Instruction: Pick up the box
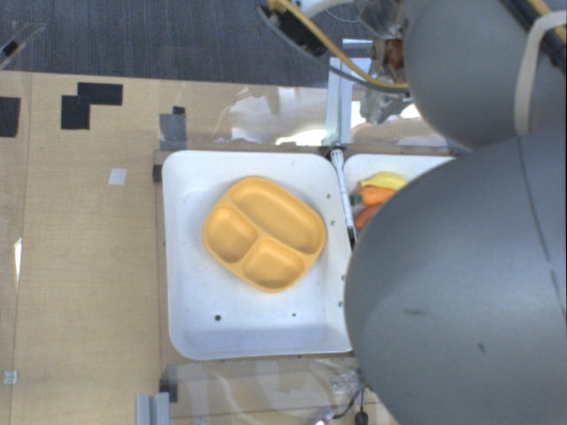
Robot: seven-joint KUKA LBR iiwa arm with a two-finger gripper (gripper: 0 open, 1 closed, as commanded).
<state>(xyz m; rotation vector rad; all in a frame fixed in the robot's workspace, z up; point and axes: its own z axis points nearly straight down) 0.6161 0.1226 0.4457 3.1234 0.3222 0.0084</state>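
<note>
The bulky grey arm (461,273) covers the right white bin (416,165); a yellow three-compartment plastic tray (264,233) sits in the left white bin (190,317); the claw's state cannot be told

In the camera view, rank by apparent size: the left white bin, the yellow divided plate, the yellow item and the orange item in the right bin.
1. Left white bin
2. Yellow divided plate
3. Yellow item and orange item: both small and partly hidden by the arm, so unranked.

Two bins side by side on the tabletop (80,264)

A divided tray (264,232) lies in the left bin (257,335); the arm (461,273) covers most of the right bin (390,162).
</note>
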